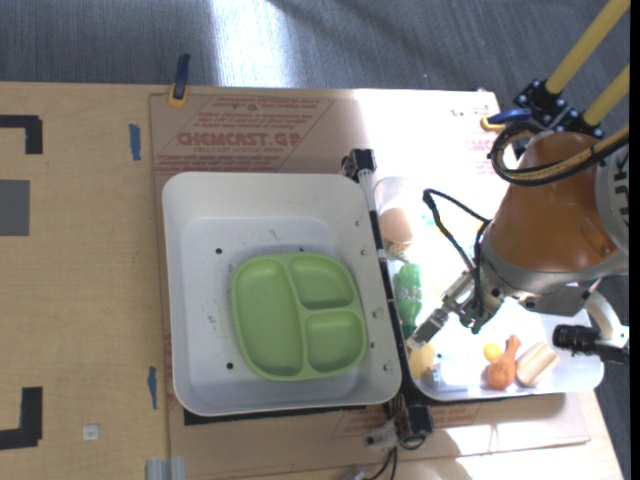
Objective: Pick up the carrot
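Your arm reaches in from the right, its orange band over the right bin, wrist angled down and leftward. The gripper hangs low near the bin's left side, beside the green bottle. You cannot tell how wide it stands; glare washes out that area. The carrot lies near the bin's front edge, apart from the gripper, just beside a pale roll. An egg sits farther back. The left bin bears a green tray. The arm covers much of the right bin.
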`<state>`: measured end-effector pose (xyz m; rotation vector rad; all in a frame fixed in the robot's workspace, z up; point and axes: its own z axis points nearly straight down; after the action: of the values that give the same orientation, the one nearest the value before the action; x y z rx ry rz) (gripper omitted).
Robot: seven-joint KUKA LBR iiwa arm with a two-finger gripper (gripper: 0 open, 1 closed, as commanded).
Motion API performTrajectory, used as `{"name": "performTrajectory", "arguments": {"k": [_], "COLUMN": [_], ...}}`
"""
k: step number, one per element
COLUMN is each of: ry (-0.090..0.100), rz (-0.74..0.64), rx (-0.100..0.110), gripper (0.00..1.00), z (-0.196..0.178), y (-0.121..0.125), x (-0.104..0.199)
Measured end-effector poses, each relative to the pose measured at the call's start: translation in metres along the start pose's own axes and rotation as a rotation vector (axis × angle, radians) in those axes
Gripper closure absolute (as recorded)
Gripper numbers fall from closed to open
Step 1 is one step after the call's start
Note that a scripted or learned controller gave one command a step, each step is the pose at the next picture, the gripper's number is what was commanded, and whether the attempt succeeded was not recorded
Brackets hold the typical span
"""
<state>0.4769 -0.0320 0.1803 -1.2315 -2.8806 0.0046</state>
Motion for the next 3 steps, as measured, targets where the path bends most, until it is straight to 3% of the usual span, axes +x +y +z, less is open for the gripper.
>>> {"name": "performTrajectory", "arguments": {"k": [1,2,3], "ry": [-0.007,-0.013,-0.013], "rz": [-0.317,-0.313,-0.454], "rx": [-0.006,-0.013,-0.01], "gripper": [0.0,1.0,1.0], "z": [-0.004,-0.015,-0.004], "y": [0.035,0.036,0.078], "x": [0.032,0.03,0.067]}}
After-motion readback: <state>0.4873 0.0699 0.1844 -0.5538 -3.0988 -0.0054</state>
